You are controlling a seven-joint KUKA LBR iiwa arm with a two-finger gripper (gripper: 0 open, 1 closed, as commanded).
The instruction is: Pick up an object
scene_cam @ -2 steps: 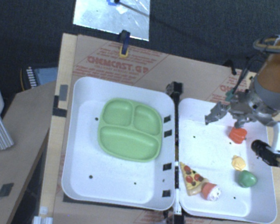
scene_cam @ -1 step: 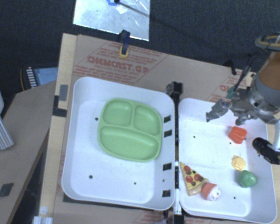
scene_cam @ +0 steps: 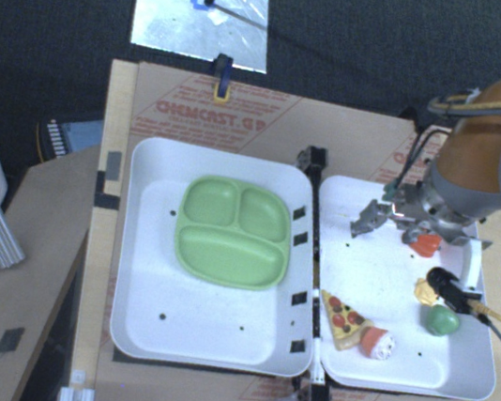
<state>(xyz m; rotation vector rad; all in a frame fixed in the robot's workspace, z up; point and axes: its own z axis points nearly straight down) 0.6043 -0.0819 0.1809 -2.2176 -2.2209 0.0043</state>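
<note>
One camera, fixed high above the table [scene_cam: 59, 210], looks down at a slant from the near edge toward the dark backdrop. It stands far enough off to take in both bins whole — the left bin [scene_cam: 142, 253] with its green tray [scene_cam: 231, 232], the right bin [scene_cam: 381, 274] beside it — plus the cardboard sheet [scene_cam: 274, 118] beneath them and a strip of table to the left. The far side of the scene sits at the top of the view, the near side at the bottom. The arm [scene_cam: 494, 140] enters from the right — its upper part cut by the frame.
</note>
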